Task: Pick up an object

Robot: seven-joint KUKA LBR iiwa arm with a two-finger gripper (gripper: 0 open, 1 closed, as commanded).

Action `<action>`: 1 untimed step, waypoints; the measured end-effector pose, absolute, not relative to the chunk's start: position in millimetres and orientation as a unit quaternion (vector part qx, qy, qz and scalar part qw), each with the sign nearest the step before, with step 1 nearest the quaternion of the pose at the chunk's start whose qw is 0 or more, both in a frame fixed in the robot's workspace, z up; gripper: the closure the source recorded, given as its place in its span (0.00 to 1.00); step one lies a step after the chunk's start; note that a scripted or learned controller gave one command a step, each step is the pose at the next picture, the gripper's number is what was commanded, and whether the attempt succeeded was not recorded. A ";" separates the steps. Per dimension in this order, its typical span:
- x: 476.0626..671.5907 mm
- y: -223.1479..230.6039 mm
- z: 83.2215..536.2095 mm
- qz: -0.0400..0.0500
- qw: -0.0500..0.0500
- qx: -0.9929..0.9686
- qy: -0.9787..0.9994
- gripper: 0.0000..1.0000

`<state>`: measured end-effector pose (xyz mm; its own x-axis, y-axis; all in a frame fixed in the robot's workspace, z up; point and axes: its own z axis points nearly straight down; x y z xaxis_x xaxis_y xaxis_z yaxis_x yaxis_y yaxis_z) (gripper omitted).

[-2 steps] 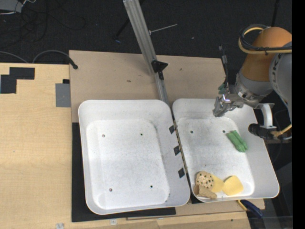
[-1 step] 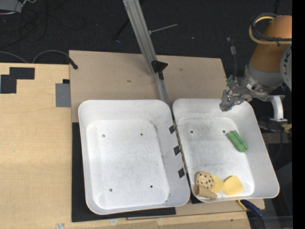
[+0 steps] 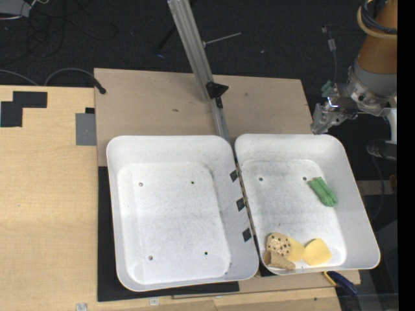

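While the arm (image 3: 376, 57) hangs beyond the right bin's (image 3: 350, 167) far corner, fingers (image 3: 322, 118) state unclear.

Bench (image 3: 162, 102) bearing two white bins (image 3: 170, 209)

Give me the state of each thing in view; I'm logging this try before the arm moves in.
pincer: above the right bin's far edge, carrying nothing visible
green piece: lying flat in the right bin, untouched
yellow piece: resting at the right bin's near edge
speckled tan piece: lying beside the yellow piece
right bin: holds all three pieces
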<state>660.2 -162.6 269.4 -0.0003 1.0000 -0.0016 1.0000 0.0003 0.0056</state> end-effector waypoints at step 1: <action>637.9 -121.4 256.0 -0.001 -0.002 0.706 0.708 1.00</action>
<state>637.9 -121.4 256.0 -0.0027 1.0000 0.0018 1.0000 0.0028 -0.0049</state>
